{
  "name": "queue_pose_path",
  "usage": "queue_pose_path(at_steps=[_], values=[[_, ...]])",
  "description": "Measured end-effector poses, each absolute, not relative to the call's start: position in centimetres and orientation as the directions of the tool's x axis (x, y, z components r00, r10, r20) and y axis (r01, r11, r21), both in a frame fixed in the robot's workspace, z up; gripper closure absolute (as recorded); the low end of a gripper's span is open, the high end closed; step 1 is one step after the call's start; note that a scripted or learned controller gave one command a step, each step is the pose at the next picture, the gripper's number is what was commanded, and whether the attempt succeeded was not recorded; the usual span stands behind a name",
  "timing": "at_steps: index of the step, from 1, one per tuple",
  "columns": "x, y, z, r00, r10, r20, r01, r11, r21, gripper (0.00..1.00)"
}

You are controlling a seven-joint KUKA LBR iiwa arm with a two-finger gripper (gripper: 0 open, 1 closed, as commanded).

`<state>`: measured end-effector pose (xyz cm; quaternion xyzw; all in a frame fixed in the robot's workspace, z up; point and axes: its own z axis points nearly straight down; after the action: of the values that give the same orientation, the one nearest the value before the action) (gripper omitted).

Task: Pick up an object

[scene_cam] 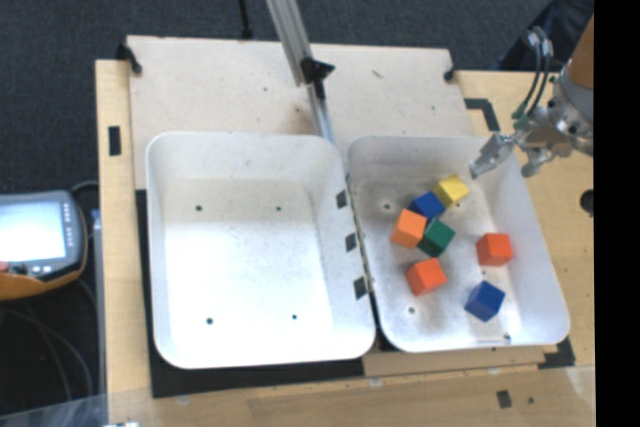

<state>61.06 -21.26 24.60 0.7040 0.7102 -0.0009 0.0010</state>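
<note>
Several cubes lie in the right bin (pixel 385 170): a yellow cube (pixel 452 190), a blue cube (pixel 427 206), an orange cube (pixel 408 227) and a green cube (pixel 436 237) clustered together. An orange-red cube (pixel 427 275), another orange-red cube (pixel 494 249) and a second blue cube (pixel 485 300) sit apart nearer the front. My gripper (pixel 508 161) hovers above the bin's far right corner, up and to the right of the yellow cube. Its fingers are spread open with nothing between them.
The left bin (pixel 250 245) stands beside the right one, sharing a middle edge. A slanted metal pole (pixel 285 5) rises from behind the bins. A small screen device (pixel 35 240) sits off the bench's left side.
</note>
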Motion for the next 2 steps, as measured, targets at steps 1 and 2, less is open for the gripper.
queue_pose_path(at_steps=[1, 2], values=[[61.5, -18.0, 12.6, -0.003, 1.000, 0.000, 1.000, 0.003, 0.006, 0.00], [60.7, -16.4, 11.4, -0.001, 1.000, -0.002, 1.000, 0.001, 0.008, 0.00]])
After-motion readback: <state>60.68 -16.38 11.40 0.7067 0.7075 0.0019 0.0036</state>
